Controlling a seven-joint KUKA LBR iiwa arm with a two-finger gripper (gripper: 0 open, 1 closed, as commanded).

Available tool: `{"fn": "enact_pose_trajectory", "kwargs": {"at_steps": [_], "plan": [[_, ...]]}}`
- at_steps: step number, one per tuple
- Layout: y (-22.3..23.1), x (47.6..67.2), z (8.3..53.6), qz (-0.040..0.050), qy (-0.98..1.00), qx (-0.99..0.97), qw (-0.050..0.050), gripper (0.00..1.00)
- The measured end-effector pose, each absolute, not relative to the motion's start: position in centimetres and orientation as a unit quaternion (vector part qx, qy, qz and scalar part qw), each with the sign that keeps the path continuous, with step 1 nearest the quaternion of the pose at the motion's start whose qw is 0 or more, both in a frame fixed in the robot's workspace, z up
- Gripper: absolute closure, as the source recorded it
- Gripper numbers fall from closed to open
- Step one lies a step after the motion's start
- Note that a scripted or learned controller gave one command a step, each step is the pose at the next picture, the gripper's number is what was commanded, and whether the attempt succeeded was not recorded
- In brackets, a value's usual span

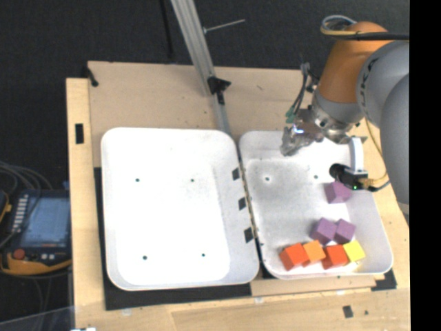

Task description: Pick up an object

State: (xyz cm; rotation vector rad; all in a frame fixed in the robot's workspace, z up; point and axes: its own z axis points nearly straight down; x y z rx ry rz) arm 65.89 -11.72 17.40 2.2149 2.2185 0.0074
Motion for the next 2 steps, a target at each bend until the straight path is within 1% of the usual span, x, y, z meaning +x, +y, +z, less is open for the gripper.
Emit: {"fn": "enact_pose_trajectory", "kwargs": {"at_steps": [1,2], "plan": [[-11.6,65.5,22.0,0.0014,0.708,0.706,0.002,1.0],[-12.4,66.2,27.1,0.0021,0.709,0.706,0.003,1.0]]}}
